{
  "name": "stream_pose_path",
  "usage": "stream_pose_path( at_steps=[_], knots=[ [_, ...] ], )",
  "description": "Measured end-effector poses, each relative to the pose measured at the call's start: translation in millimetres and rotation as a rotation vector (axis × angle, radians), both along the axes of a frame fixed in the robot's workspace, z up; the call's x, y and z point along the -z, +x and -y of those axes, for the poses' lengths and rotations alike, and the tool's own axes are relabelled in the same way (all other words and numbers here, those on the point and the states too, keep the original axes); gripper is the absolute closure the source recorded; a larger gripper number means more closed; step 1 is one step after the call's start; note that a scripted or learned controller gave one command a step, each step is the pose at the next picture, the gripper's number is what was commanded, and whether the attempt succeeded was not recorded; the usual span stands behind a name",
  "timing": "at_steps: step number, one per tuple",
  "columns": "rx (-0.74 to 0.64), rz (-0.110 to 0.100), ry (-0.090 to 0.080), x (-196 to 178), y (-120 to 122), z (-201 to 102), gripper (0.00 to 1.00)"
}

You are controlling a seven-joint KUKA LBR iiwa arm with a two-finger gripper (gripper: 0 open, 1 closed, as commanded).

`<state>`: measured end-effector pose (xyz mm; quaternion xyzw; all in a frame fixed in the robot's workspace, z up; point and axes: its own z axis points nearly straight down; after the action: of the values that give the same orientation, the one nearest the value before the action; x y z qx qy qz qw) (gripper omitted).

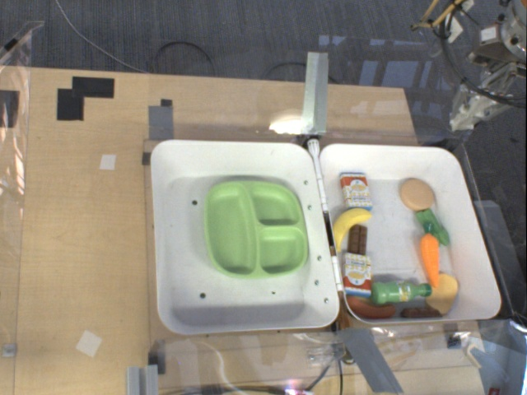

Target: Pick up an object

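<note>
Where dark carpet ends, a wooden bench [74,220] under two white bins [165,220].

Green divided plate [254,227] in left bin [165,245]; toy foods fill right bin [469,220].

Toy foods lie in the right bin [461,171], all below and left of the claw [471,112]. Nearest it is a tan disc [417,193], with an orange carrot [430,257] beyond. Farther left lie a red-and-white carton [354,191] and a banana [350,223]; farthest is a green bottle [399,290] on its side.
</note>
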<state>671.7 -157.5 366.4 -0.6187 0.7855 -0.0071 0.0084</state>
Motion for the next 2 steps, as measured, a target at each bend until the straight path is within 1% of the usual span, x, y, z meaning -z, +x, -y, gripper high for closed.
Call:
stream_pose_path(
  at_steps=[1, 2],
  knots=[
    [-0.204, -0.014, 0.0, 56.6, -1.8, 41.1, 1.0],
    [-0.506, -0.015, -0.004, 104.0, -1.5, 46.7, 1.0]
  ],
)
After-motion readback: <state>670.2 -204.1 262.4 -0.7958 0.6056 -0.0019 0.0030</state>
